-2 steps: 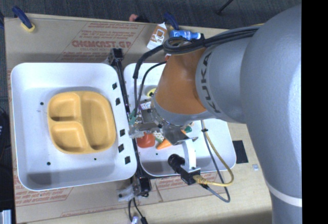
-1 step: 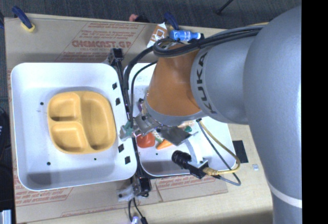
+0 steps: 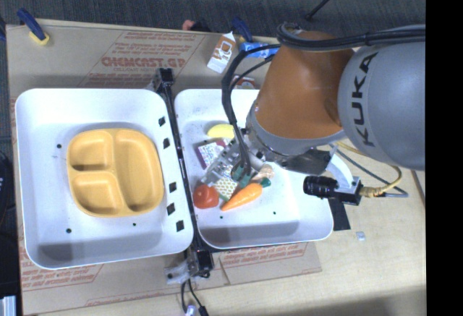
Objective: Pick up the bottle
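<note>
We found the bottle, a clear item lying tilted, in the right bin, near that bin's left wall and in the midst of a small cluster of objects. Just below it sat a red tomato-like piece, and to its right an orange carrot lay at a slant, close beside it. A yellow piece rested above the cluster, and a printed packet lay next to the bottle's upper end. The gripper stood over this cluster, just right of the bottle; we could not tell how it was set, as the wrist hid much of it. The grey arm with its orange band covered the bin's upper right. The left bin held a yellow divided tray. Both bins sat on the desk.
</note>
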